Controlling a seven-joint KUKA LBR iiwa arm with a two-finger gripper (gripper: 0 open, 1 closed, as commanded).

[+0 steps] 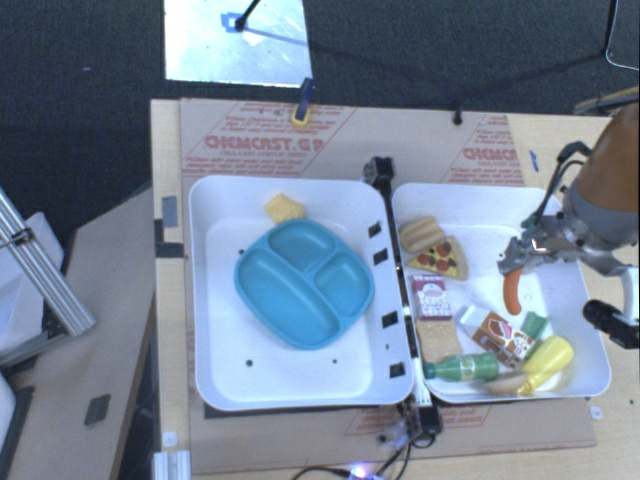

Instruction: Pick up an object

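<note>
We saw the gripper (515, 264) at right-centre, just above an orange sausage (513, 293); we couldn't tell its jaw state; nothing looked lifted.

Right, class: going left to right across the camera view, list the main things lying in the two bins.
Yellow block → blue divided plate → pizza slice → red-and-white packet → green bottle → orange sausage → yellow bottle.

My arm (612, 183) wears a broad orange band above a grey wrist; a dark cable loops beside it, and my pincer (522, 253) is grey metal.
</note>
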